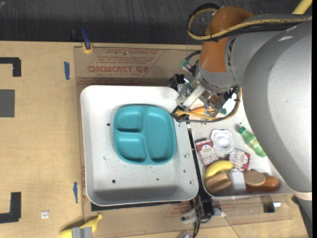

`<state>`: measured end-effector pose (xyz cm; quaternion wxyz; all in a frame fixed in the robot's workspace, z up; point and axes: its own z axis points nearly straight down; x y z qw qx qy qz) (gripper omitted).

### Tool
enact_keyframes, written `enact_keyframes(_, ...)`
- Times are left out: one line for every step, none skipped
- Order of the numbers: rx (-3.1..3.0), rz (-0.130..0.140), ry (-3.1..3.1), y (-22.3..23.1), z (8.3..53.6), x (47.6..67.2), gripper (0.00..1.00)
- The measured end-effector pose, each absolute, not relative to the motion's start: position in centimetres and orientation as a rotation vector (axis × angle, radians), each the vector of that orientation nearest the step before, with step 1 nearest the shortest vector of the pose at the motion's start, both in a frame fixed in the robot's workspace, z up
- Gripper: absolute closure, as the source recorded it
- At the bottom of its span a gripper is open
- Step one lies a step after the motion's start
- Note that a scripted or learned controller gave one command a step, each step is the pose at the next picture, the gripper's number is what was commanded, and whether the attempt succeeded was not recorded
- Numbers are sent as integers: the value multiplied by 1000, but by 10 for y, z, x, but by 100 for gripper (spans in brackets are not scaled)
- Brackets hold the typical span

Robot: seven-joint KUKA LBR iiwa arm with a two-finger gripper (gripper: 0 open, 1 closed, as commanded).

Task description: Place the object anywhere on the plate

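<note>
Two shallow white plastic bins (pixel 94 148), one teal divided plate (pixel 145 134), one yellow banana (pixel 218 168), one green bottle (pixel 250 141).

The arm (pixel 277 83) covers most of the right bin (pixel 233 195); its far wall and right wall are hidden, and the arm itself is cut off by the top and right edges. The claw (pixel 190 100) is mostly buried under cables and the wrist, so it is not possible to tell how its fingers stand, or if something is between them. An orange-yellow thing (pixel 198 113) under the claw is half hidden. The packets (pixel 208 152) have print too small to read. The brown items (pixel 257 181) lie partly under the arm. A yellow object (pixel 81 227) is cut by the bottom edge.
</note>
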<state>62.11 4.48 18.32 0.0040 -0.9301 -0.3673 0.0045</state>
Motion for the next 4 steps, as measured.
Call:
enact_keyframes(-2911, 13, -1159, 45, 194, 622, 100)
enact_keyframes(-2946, 15, -1065, 139, 155, 596, 100)
enact_keyframes(-2952, 12, -1060, 135, 157, 597, 0)
enact_keyframes(-2952, 12, -1060, 135, 157, 597, 0)
